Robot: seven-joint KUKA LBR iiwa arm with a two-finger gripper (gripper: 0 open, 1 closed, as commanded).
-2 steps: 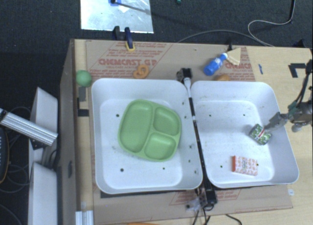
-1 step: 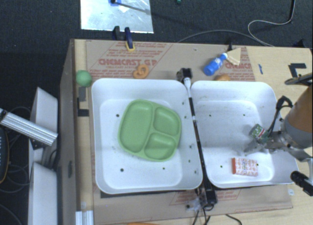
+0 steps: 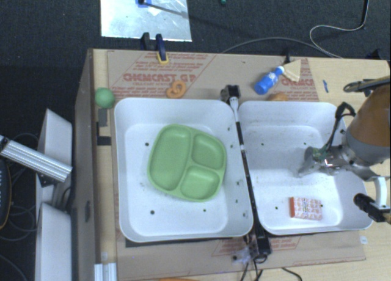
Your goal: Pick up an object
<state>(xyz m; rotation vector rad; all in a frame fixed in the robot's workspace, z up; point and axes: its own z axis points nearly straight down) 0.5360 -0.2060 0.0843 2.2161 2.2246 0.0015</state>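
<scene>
Gripper (image 3: 310,165) of the grey arm (image 3: 366,133) hangs low over the right bin (image 3: 269,121), nothing visible between its fingers and their spread impossible to tell, with a small orange-and-white packet (image 3: 306,208) near it on the floor and a green divided tray (image 3: 186,162) in the left bin (image 3: 131,127).

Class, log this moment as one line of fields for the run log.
arm: in right bin | gripper: above bin floor, holding nothing seen | orange packet: near front | green tray: left bin

Tool (image 3: 307,165) hovers above small orange packet (image 3: 306,208) in right bin (image 3: 269,121).
</scene>
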